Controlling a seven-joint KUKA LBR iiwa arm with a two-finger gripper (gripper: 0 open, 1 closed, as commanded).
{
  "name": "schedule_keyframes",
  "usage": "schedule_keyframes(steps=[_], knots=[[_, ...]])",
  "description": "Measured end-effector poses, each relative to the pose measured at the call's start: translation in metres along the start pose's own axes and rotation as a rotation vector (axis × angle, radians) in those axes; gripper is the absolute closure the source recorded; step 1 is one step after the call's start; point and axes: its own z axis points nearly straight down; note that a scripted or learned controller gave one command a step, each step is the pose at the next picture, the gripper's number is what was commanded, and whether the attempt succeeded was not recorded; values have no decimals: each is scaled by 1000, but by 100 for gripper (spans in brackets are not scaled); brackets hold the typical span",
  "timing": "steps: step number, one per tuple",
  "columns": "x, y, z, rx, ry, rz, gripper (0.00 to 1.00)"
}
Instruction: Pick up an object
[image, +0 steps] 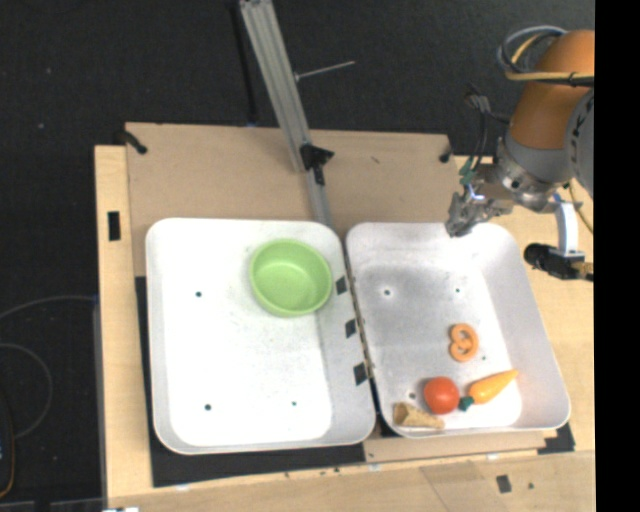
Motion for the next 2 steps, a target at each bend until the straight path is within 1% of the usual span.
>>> schedule_keyframes(steps=[1,2], knots=[[46,-31,-6,0,0,1,100],[92,-41,-15,1,3,-3,100]])
